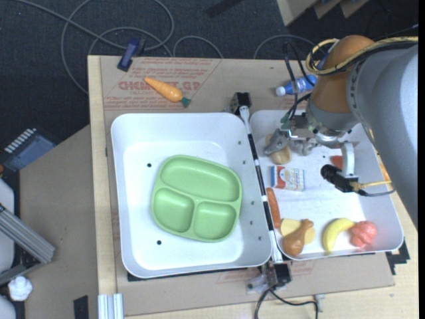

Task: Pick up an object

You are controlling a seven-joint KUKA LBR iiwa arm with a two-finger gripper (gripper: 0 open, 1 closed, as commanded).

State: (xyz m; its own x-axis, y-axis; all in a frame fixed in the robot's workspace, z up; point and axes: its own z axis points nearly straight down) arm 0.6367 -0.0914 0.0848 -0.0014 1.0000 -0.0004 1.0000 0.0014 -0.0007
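**A:** Where does the gripper point(287, 142) sit?

**B:** It sits over the right bin point(392, 243), toward that bin's ten o'clock corner. The grey arm point(388, 98) comes in from three o'clock.

**A:** Is it wide or narrow?

**B:** That cannot be told. The wrist covers the tip from above.

**A:** What lies closest to it?

**B:** A tan lump point(282, 156) lies at the gripper's six o'clock, right against it. The view does not settle whether the lump is gripped or merely lies beneath.

**A:** And the rest of that bin?

**B:** A small white carton point(287, 178) with red and blue print lies flat near the lump, at its six o'clock. An orange stick point(271, 206) runs along the bin's nine o'clock wall. Along the six o'clock side there is a brown drumstick point(297, 235) at seven o'clock. A yellow banana point(336, 233) lies beside it, and a pink knobbly fruit point(364, 234) is at five o'clock, just beside the banana.

**A:** The left bin point(126, 135)?

**B:** It holds a green divided plate point(196, 198) at its centre, lying flat.

**A:** Anything on the bench outside the bins?

**B:** An orange carrot point(165, 89) lies at the left bin's twelve o'clock. A blue-capped bottle point(297, 86) lies at the right bin's twelve o'clock.
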